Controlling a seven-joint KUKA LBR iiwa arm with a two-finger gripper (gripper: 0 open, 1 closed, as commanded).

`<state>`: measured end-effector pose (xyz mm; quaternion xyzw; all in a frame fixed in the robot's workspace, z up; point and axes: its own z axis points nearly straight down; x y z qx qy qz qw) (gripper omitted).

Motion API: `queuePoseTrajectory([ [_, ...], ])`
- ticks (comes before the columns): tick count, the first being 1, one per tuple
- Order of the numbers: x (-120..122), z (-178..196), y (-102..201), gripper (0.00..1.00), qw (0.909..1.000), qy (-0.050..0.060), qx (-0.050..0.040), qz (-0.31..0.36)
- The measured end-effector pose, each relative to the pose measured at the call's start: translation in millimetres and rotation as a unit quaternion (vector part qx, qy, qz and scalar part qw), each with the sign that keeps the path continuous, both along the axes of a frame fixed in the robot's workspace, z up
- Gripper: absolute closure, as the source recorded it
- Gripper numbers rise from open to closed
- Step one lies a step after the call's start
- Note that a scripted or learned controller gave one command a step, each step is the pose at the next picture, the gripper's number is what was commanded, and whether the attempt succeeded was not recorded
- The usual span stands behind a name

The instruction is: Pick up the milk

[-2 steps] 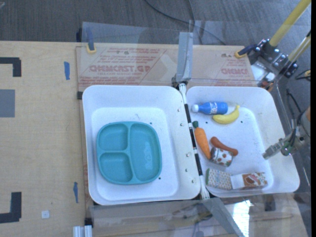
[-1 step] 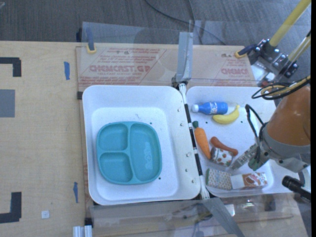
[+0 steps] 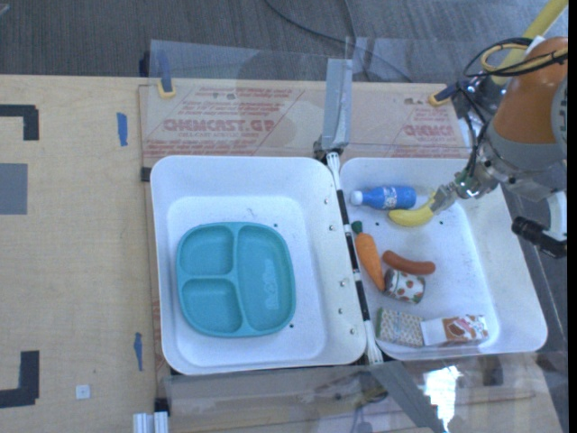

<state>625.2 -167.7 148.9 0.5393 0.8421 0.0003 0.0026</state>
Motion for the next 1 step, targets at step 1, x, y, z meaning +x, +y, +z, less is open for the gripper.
queuePoseTrajectory([
  [1, -52.9, -60.1, 9.0, 0.0, 0.9999, -0.002, 0.0004, -0.013],
])
